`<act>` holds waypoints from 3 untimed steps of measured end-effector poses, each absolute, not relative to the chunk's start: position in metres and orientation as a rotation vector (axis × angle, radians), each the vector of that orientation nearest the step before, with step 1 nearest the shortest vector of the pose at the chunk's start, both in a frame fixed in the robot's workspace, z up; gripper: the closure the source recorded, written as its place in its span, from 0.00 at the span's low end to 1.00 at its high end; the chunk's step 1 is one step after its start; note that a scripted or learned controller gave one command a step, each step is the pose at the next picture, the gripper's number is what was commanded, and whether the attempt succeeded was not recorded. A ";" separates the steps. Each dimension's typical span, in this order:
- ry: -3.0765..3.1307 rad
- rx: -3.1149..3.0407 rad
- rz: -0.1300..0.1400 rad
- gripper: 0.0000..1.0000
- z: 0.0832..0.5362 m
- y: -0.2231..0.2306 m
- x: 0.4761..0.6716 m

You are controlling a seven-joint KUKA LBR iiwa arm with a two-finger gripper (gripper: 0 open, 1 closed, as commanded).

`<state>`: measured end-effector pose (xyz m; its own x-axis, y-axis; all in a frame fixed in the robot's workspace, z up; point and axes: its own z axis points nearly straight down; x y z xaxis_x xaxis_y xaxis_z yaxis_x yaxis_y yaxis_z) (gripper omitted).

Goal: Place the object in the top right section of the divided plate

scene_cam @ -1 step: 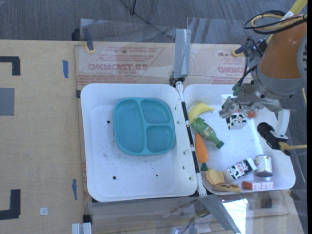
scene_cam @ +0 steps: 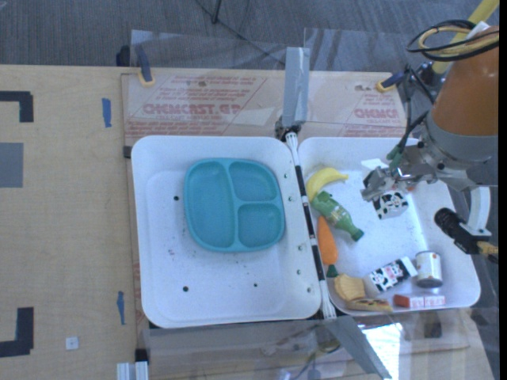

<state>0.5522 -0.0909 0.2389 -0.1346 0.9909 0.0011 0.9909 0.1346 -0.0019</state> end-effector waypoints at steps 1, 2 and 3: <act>-2.311 -2.125 0.002 1.00 0.184 -0.017 0.552; -2.082 -2.353 0.000 1.00 0.184 0.070 0.554; -2.083 -2.353 0.000 0.00 0.184 0.070 0.555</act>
